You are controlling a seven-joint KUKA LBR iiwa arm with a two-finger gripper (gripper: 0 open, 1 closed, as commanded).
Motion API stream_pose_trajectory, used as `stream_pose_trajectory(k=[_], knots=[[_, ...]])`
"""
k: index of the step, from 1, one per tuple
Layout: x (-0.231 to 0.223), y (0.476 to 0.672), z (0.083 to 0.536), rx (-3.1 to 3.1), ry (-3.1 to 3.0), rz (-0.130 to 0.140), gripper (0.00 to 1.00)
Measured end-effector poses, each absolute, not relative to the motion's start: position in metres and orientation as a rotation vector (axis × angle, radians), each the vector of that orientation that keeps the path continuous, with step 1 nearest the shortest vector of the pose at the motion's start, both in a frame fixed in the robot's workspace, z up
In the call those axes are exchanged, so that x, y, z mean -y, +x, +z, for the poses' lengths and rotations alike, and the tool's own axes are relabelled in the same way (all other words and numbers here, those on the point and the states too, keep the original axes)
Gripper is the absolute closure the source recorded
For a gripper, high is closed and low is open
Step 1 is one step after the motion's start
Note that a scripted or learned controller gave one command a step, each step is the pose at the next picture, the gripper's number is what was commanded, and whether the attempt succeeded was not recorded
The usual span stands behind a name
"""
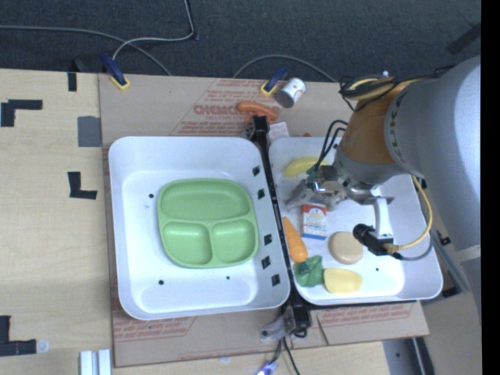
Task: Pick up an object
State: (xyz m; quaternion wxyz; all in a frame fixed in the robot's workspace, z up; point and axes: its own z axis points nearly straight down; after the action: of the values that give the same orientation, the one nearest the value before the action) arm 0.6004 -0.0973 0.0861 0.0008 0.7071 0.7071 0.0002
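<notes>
While my pincer (319, 184) hangs over the right bin's (406, 287) far-left corner, spread or not I cannot tell, the crowded banana (300, 166) and carton (314, 220) could slip aside

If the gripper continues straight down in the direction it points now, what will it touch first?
Probably the small white and orange carton, which lies just below the gripper in the right bin. The yellow banana lies close beside that line, and depth is hard to judge from this slanted view.

Claw (319, 184) hovers over right bin (406, 283) beside small carton (314, 220).
</notes>
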Motion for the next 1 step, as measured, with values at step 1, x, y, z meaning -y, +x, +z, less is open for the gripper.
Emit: stream_pose_trajectory(k=[1], knots=[[0.0976, 0.6007, 0.0956, -2.219, 2.219, 0.001, 1.00]])
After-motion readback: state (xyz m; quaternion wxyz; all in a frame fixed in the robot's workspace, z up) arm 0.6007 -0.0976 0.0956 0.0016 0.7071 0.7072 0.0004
